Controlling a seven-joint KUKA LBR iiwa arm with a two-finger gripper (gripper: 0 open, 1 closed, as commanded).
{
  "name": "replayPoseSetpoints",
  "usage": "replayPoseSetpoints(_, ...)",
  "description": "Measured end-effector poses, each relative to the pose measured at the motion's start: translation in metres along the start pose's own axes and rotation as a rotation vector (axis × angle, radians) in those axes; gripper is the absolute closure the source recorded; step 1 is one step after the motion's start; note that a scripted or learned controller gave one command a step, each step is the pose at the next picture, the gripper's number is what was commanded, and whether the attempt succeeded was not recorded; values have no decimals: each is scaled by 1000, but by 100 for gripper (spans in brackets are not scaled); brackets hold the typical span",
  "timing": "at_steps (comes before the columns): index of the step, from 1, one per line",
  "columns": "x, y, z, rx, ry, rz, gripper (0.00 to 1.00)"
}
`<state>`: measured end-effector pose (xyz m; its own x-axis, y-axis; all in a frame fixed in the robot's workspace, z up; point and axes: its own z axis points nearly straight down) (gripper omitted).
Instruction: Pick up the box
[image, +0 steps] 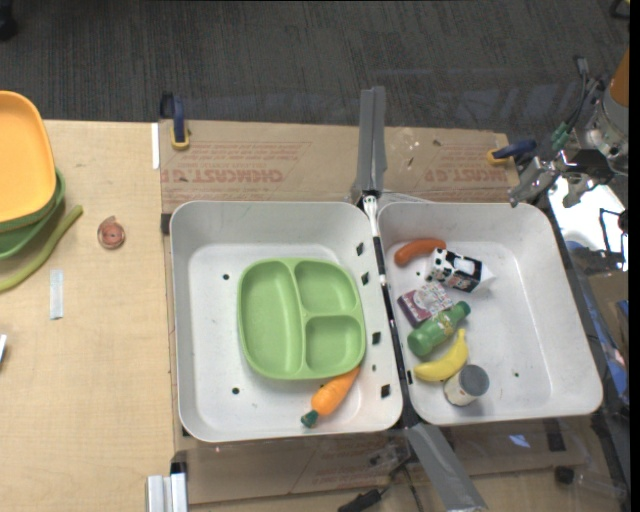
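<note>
I see the box (458, 269), a small black-and-white carton, lying tilted in the right bin (560, 330), toward its far side. It touches nothing of the arm. Just left of it lies an orange sausage-shaped piece (419, 250), and just in front of it a crumpled purple packet (422, 303). Against that packet rests a green bottle (437, 331) on its side, then a yellow banana (444, 362), and nearest me a small grey-lidded tin (466, 384).

The left bin (190, 330) holds a green divided plate (300, 318) with a toy carrot (331, 395) lying at its near corner, partly against the plate's rim.

The gripper (548, 176) sits at the far right corner of the right bin, outside its rim, well apart from the box. From this angle I cannot tell how its fingers stand, and I see nothing between them.

On the bench to the far left I see stacked orange and green plates (22, 190) and a small pink round thing (111, 234).
</note>
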<state>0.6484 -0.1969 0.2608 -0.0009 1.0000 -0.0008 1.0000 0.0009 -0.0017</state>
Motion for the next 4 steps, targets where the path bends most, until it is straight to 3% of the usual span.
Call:
replayPoseSetpoints(1, 46, -57, 104, 2, 0, 117, 0)
replayPoseSetpoints(2, 97, -53, 136, -3, 0, 127, 0)
replayPoseSetpoints(3, 100, -130, 170, 1, 1, -200, 0)
replayPoseSetpoints(4, 98, -87, 170, -1, 0, -2, 0)
